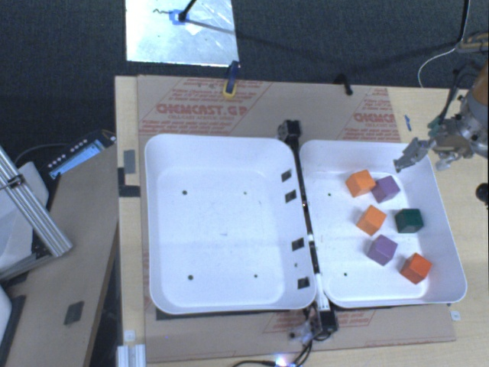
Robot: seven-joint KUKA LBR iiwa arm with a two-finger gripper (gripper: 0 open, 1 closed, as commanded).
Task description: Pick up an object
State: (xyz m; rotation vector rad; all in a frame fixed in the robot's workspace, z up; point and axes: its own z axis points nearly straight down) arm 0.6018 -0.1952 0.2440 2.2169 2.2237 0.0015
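Gripper (419, 151): positioned above the upper right corner of the right bin (443, 205), entering from the right edge of the camera view. Whether the gripper is spread or closed cannot be determined from this angle. Nothing is visible in its grasp. The grey metal tip points left and slightly downward toward the bin's contents.

Right bin contents, nearest the gripper first:
- Purple block (386, 188), just below and left of the gripper tip, touching or almost touching an orange block (360, 183) on its left.
- A second orange block (371, 219) sits below that pair, apart from them.
- Dark green block (409, 220), to the right of the second orange block, near the bin's right wall.
- A second purple block (382, 248), lower in the bin.
- A third orange block (416, 267), near the lower right corner, just beside the second purple block.

All six blocks rest on the bin floor.

Left bin (221, 147): adjoins the right bin along a dark divider strip (303, 220).

Both bins stand on a brown board (199, 102) with red printed lettering. A yellow clip (229, 90) sits at the board's far edge. A shiny silver sheet (181, 20) lies on the dark floor beyond.
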